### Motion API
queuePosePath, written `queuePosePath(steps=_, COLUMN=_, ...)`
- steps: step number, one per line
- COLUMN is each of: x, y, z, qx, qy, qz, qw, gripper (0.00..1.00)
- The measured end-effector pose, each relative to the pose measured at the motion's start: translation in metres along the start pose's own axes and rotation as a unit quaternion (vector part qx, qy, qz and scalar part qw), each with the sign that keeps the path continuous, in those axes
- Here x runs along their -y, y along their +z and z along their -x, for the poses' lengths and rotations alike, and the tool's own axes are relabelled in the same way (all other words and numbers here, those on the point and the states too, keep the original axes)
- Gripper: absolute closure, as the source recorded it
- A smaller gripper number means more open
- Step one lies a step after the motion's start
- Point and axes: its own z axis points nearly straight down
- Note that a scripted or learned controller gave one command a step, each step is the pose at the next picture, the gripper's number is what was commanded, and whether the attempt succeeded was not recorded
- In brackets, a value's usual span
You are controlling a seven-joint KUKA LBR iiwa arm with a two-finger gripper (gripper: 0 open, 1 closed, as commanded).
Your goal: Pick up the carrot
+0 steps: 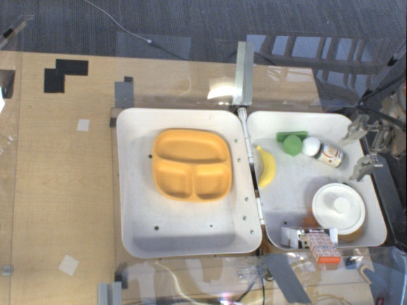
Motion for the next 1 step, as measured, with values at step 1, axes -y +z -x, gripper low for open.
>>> queuePosePath(steps=1, x=0.0142, y=0.1054, z=-0.0639, qx=-0.005, qy=-0.017, qz=0.001, qw=0.9998, gripper=0.00)
